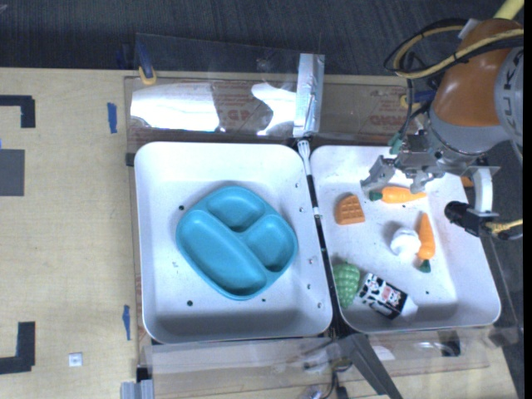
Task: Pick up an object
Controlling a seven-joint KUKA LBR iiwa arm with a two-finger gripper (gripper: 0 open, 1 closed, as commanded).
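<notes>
A: What lay nearest in the right bin (478, 302)?
B: A black-and-white carton (383, 296) beside a green toy (346, 278); farther in, a white ball (405, 241) touching a carrot (426, 236), and an orange waffle piece (350, 209).
A: And the gripper (400, 175)?
B: At the far side, over a second carrot (401, 195); whether it was clenched I couldn't tell. A blue divided plate (237, 240) sat in the left bin (158, 223).

We see the arm (478, 90) coming in from the right edge, orange band on top, wrist angled down and to the left. The gripper (397, 175) sits low at the arm's left end, grey fingers (376, 174) pointing left and slightly down. We can't resolve the finger gap from this angle, so grip state is unknown.
</notes>
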